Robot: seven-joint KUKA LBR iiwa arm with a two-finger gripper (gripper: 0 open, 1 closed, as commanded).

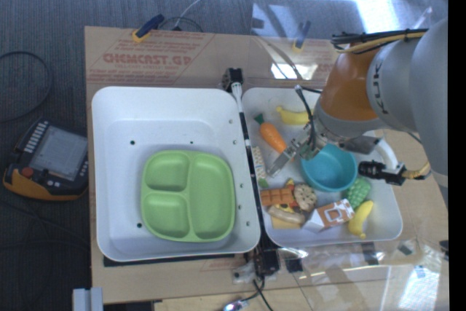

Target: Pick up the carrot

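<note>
Lying just up-left of the claw [285, 159], carrot [273, 137], claw fingers spread, gripping nothing

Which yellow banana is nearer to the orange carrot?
The banana at the right bin's far edge, just beyond the carrot. The other banana lies in the near right corner beside the green toy.

Arm [408, 76] cut off at right edge; blue bowl's [329, 170] top rim under wrist.

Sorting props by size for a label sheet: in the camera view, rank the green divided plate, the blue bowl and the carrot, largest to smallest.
1. Green divided plate, clearly largest.
2. Blue bowl.
3. Carrot, smallest.
</note>
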